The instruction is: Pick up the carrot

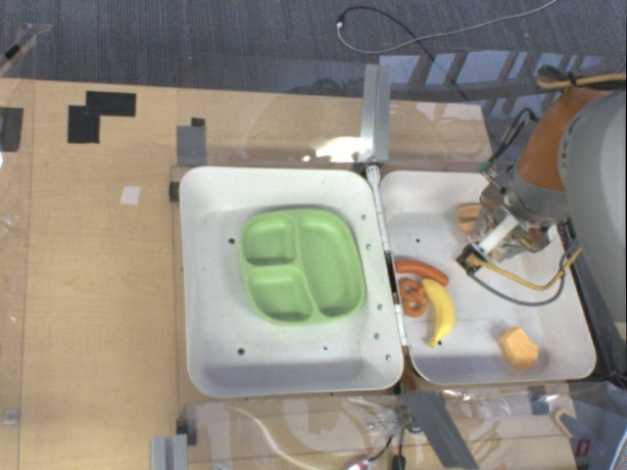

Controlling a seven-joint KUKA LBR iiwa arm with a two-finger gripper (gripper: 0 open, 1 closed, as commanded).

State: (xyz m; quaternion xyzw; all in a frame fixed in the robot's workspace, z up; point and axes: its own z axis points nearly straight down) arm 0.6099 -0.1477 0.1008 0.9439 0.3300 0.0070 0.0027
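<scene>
1. Green divided plate (299,264) sits at the middle of the left bin (211,360), well apart from the task's work and no obstacle to it.

2. Carrot (421,271), the slim orange-red piece, lies in the right bin (558,360) hard against that bin's left wall, near the divider between the two bins. Its long axis runs across the bin at a slight slant, from upper left to lower right in the camera view.

3. Pretzel-like brown ring (412,296) lies just below the carrot, touching or nearly so, and a banana (440,312) curves beside the ring. Crowding on that side leaves little room for a finger; the far side of the carrot, toward the bin's back edge, is bare white floor.

4. End effector (487,246) hangs over the middle of the right bin, tilted, with a tan object (470,213) just behind it. Whether it is wide or narrow cannot be told. The carrot lies to its left and a little toward the front edge, so the coming move is judged a short leftward reach.

5. Orange block (518,348) rests near the right bin's front right corner, clear of that path.
</scene>
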